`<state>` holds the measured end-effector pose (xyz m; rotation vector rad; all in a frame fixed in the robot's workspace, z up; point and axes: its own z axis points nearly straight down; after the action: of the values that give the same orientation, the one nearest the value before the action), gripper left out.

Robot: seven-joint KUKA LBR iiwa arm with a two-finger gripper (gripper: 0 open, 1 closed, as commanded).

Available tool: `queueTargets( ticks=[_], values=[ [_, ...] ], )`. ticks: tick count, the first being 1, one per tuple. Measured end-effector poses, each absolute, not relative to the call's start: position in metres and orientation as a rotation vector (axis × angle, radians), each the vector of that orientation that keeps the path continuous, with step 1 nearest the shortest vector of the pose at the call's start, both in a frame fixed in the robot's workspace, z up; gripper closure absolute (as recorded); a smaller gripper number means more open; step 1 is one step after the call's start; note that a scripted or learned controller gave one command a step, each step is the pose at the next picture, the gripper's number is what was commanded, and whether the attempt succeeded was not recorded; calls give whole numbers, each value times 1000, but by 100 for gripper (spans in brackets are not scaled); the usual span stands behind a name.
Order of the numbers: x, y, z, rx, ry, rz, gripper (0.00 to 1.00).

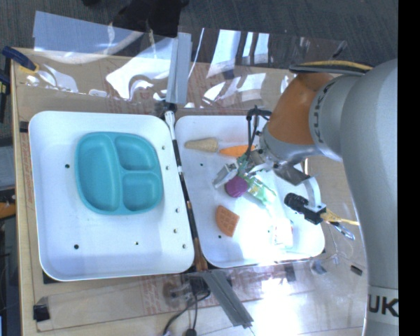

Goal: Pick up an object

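- Two shallow white bins are sitting side by side; the left bin (49, 236) is holding a turquoise compartmented plastic tray (120, 171).
- In the right bin (213, 254), a beige cone-shaped piece (201, 145), an orange carrot-shaped piece (232, 150) and an orange waffle-textured block (227, 220) are lying apart.
- The gripper (241, 173) is hovering at a purple rounded object (235, 186); whether its jaws are apart or together cannot be told.
- Risk: green-and-white clutter just beside the purple object is crowding it and could be causing a slip or mis-grasp.

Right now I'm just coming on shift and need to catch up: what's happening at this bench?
The grey arm reaches in from the right over the right bin, its gripper down among the items there, right by a purple object. Whether it has hold of anything can't be made out. A beige cone-shaped piece, an orange carrot-like piece and an orange block lie nearby. The left bin holds a teal divided tray.
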<state>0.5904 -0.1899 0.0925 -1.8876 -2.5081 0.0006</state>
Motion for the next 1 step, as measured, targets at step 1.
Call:
queueTargets(
  ticks=[1],
  values=[
    [569, -166, 91, -2092, -2336, 3, 0]
  ],
)
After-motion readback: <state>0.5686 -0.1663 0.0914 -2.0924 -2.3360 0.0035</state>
